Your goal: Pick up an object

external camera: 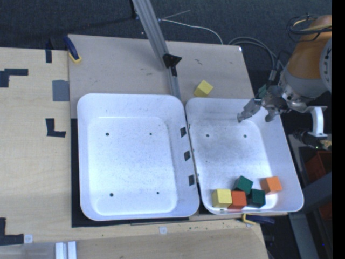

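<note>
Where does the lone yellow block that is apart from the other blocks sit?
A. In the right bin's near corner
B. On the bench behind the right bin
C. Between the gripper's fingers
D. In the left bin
B: the yellow block lies on the bench just beyond the right bin rim.

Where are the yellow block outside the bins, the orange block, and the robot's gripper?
yellow block outside the bins [204,88]: camera view, top face.
orange block [272,184]: camera view, top face.
gripper [257,110]: camera view, between its fingertips.
</note>
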You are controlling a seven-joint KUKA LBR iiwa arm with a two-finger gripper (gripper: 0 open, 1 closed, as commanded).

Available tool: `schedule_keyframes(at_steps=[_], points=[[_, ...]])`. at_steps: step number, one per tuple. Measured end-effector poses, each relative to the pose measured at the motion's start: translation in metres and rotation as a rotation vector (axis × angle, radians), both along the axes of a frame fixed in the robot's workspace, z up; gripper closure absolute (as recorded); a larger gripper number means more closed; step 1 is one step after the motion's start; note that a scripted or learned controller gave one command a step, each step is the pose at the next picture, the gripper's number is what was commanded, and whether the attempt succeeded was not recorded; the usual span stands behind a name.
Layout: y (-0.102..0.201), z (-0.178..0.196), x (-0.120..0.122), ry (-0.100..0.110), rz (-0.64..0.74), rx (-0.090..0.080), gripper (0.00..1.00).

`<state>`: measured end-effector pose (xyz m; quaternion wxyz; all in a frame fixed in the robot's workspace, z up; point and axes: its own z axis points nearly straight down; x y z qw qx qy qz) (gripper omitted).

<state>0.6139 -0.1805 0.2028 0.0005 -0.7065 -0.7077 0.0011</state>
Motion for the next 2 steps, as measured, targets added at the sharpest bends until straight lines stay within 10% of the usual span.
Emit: schedule_keyframes(at_steps=[2], points=[[0.014, 0.057, 0.030, -0.007, 0.002, 0.000, 0.00]])
